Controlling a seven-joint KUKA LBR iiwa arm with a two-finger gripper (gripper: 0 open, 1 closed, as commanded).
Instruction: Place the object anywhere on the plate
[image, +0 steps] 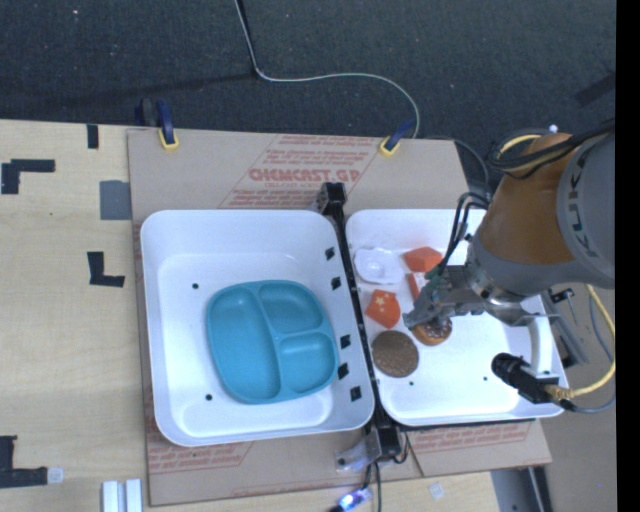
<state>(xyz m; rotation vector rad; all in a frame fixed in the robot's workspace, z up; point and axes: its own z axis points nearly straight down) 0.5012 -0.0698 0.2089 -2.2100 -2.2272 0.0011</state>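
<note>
A blue sectioned plate (270, 338) lies in the left bin (170, 250). In the right bin (450, 400) lie a brown round cookie-like disc (395, 353), an orange-red wedge (384, 307), an orange piece (422, 259) and a white object (373, 265). My gripper (432, 312) hangs low over the right bin, just right of the wedge and above the disc. A small brown-orange piece (434, 333) sits right under its tip.
A black divider (345, 290) runs between the two bins. The bins rest on a cardboard sheet (290, 175) held by clamps at the back. A cable (330, 80) loops across the dark floor behind. The arm's bulk (535, 225) covers the right bin's far right side.
</note>
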